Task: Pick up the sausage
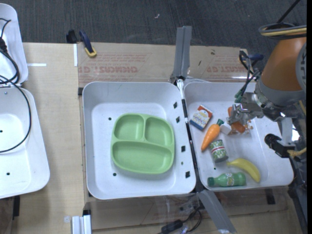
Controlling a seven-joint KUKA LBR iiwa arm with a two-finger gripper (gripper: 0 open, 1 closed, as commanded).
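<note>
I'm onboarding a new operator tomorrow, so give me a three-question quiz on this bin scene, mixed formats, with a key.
1. True or false: the green plate lies in the same bin as the carrot.
2. Multiple choice: which item lies nearest the front edge of the right bin? A) small carton B) green bottle C) carrot
3. Fill in: the gripper is low over the ____ bin, beside a reddish-orange item.

Key
1. False: the plate sits in the left bin; the carrot is in the right one.
2. B
3. right
</note>
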